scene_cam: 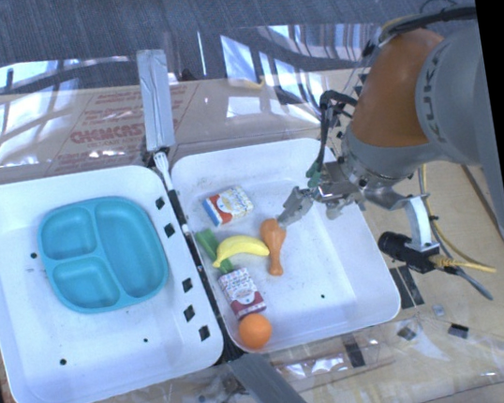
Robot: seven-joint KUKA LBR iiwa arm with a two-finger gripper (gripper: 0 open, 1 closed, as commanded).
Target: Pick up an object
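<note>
My gripper (288, 214) hangs low over the middle of the right bin (355, 255), reaching in from the right and tilted down to the left. Its tip is just right of the top end of an orange-brown toy drumstick (273, 245), close to it; I cannot tell whether they touch. A yellow banana (240, 248) lies left of the drumstick. Behind it sits a small white and red carton (227, 204). A green piece (208, 244) lies by the bin's left wall. Toward the front are a red can (242, 290) and an orange (255, 331).
The left bin (20, 356) holds a blue divided plate (104, 252). The right half of the right bin is bare white floor. A divider with black clips (183, 254) runs between the bins.
</note>
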